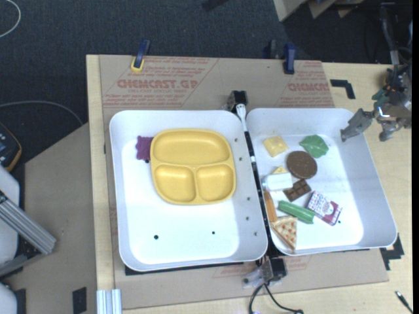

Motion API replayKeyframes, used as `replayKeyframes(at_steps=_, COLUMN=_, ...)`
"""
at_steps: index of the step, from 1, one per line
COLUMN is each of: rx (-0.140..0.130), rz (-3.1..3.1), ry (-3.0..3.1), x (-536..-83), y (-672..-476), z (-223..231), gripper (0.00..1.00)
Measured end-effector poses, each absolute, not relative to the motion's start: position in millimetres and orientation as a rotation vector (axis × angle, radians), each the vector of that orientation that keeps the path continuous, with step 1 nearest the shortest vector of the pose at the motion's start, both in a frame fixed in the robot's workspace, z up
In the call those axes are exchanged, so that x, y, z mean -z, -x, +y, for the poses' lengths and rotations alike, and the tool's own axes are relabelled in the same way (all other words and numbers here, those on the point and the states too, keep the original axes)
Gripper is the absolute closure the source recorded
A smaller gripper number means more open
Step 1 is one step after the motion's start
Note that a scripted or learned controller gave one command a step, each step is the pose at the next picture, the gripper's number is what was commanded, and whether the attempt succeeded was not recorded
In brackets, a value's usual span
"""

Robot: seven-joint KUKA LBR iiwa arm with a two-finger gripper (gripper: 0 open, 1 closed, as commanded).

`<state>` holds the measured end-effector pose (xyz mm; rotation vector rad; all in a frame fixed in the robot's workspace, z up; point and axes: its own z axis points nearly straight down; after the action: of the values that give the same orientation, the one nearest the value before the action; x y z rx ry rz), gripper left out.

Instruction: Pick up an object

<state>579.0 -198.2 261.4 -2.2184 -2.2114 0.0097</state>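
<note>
The right bin (366, 175) holds a loose cluster of small toy food pieces toward its left half. Any of them would serve as the object to pick. The brown round cookie (302, 164) sits near the middle of the cluster, flat and probably rigid plastic, light, with smooth edges that could slip; a pinch across its width looks the surest hold. Just right and far of it lies a green leafy piece (315, 145), which looks irregular, and to its left a pale yellow cheese block (275, 146), small and boxy, easy to squeeze on opposite faces. Nearer the camera are a dark chocolate piece (297, 190), a green pepper or pickle (296, 210) lying slantwise, a small pink-and-white carton (324, 208) and a pizza slice (285, 231) at the near left corner. These crowd one another, so fingers coming down may nudge neighbours.

The gripper (357, 124) hovers at the far right rim of this bin, well apart from the pieces; it holds nothing, and how far it is open I cannot tell.

The left bin (131, 241) carries a yellow divided plate (193, 164) with a purple object (143, 147) touching its left edge.
</note>
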Motion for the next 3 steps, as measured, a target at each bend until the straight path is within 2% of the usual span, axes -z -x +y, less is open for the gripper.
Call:
replayKeyframes(at_steps=1, rx=0.0, rz=-2.222, ry=2.223, x=-268.0, y=-581.2, z=-197.8, gripper=0.0)
replayKeyframes(at_steps=2, rx=-0.005, rz=-2.217, ry=2.219, x=-222.8, y=-574.8, z=-200.6, gripper=0.0)
replayKeyframes(at_steps=3, rx=-0.005, rz=-2.217, ry=2.217, x=-177.1, y=-579.1, z=-204.6, gripper=0.0)
